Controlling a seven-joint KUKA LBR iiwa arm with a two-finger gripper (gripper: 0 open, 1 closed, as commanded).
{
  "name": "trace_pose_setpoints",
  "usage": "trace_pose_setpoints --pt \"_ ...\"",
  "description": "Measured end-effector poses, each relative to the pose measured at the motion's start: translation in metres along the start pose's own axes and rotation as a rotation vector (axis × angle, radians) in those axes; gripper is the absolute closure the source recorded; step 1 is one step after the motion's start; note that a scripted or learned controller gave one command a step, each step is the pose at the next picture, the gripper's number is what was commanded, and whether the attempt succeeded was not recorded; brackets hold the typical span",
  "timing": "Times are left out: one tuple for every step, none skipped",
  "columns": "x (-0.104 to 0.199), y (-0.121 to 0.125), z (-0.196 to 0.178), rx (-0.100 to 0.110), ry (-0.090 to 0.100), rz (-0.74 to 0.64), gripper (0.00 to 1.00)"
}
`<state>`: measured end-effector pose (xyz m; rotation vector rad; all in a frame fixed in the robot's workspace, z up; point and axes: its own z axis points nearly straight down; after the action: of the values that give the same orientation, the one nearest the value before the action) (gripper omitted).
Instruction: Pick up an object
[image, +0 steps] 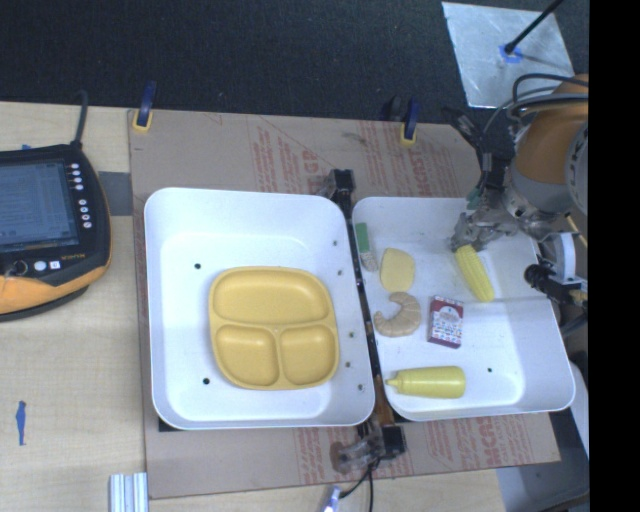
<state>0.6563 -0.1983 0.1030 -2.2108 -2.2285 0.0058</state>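
Where the hand (478, 228) hangs at the right bin's (540, 390) far edge | touching yellow plastic corn cob (474, 273) | grip unreadable | small red box (446, 322) print illegible.

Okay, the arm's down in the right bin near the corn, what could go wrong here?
The gripper sits at the top end of the yellow corn cob, so an end-on grasp may slip off or tip it. The cob lies near the small red box and the right white bin's far wall, so a nudge could shove it.
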Motion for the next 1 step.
trace_pose_setpoints --pt "0.0576 0.0004 -0.0191 0.0 0.001 0.001 1.0"
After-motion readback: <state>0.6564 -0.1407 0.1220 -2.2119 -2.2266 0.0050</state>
